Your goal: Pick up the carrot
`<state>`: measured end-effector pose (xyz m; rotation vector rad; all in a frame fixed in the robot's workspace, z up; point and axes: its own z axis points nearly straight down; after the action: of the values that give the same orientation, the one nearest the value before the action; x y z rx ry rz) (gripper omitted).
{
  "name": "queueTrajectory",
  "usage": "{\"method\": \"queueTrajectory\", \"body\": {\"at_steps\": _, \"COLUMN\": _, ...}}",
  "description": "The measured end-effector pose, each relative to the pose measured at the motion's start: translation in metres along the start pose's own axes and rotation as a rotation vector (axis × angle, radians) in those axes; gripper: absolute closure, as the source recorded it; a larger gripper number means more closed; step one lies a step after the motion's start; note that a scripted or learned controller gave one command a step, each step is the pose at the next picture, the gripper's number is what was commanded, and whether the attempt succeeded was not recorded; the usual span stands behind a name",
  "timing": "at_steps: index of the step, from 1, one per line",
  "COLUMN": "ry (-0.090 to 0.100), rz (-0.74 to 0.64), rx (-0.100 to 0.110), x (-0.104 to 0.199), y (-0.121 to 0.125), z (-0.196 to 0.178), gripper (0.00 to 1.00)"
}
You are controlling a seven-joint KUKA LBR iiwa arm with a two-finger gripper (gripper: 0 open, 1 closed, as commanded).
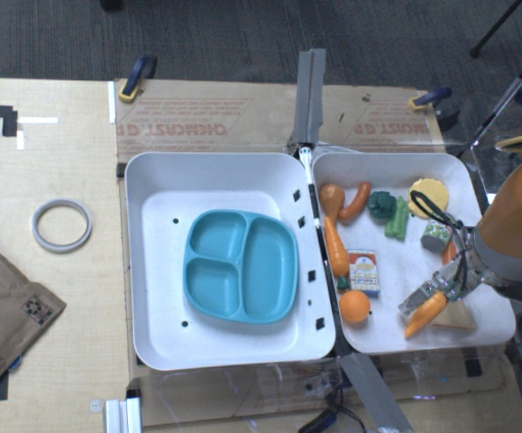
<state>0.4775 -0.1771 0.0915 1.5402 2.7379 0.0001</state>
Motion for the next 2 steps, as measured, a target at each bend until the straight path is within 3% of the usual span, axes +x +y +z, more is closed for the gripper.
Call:
{"method": "queueTrajectory", "body": {"at_steps": 1, "ry": 0.0, "rz": 0.003, "rx": -0.001, "x": 0.0, "y": 0.0, "z": -0.009, "gripper": 1.0}}
{"method": "queueTrajectory", "body": {"at_steps": 2, "ry": 0.0, "rz": -0.714, "rx": -0.001, "x": 0.039, "y": 0.024, "z": -0.01, "gripper": 1.0}}
